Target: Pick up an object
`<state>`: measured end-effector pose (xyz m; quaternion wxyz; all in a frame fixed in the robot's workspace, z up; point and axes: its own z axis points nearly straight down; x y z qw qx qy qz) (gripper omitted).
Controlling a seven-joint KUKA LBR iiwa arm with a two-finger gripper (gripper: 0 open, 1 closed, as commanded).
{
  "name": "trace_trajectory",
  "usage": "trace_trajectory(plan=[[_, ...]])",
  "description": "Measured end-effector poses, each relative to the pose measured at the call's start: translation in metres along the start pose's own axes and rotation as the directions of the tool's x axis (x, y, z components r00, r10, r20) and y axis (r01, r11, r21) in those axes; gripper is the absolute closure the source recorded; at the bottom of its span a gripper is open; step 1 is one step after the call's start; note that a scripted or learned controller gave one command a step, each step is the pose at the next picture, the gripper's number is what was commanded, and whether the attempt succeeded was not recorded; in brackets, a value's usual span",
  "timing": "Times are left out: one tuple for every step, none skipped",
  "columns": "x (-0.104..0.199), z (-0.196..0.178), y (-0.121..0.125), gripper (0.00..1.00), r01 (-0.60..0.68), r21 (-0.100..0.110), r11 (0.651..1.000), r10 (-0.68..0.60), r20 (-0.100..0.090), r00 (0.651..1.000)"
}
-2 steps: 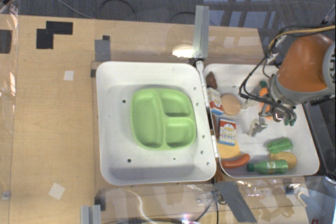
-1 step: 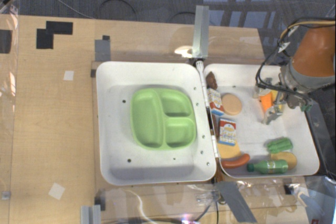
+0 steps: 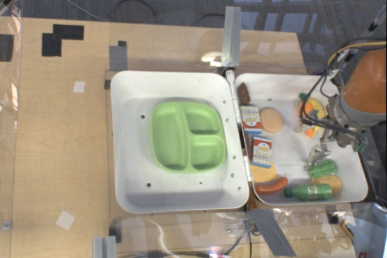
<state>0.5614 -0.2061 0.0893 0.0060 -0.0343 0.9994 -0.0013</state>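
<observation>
Wooden bench (image 3: 54,148) with two white bins side by side. Left bin (image 3: 130,190) holds a green divided plate (image 3: 187,136). Right bin (image 3: 290,90) holds toy food: two small cartons (image 3: 256,136), a sausage (image 3: 271,185), a green bottle (image 3: 310,191), orange pieces. Gripper (image 3: 315,157) sits low at the right bin's right side, just above a green item (image 3: 323,167); can't tell finger state, nothing visibly held

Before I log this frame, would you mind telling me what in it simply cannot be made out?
- Claw, camera view: too small and cluttered to tell whether it grips anything.
- Orange item in the right bin: cables and the arm partly cover it, so what it is stays unclear.
- Two small cartons: print too small to read.
- Arm: cut off by the right edge.
</observation>
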Motion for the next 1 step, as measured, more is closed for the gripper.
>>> trace_trajectory(plan=[[-0.0322, 0.0004, 0.0308, 0.0, -0.059, 0.0, 0.998, 0.059, 0.002, 0.998]])
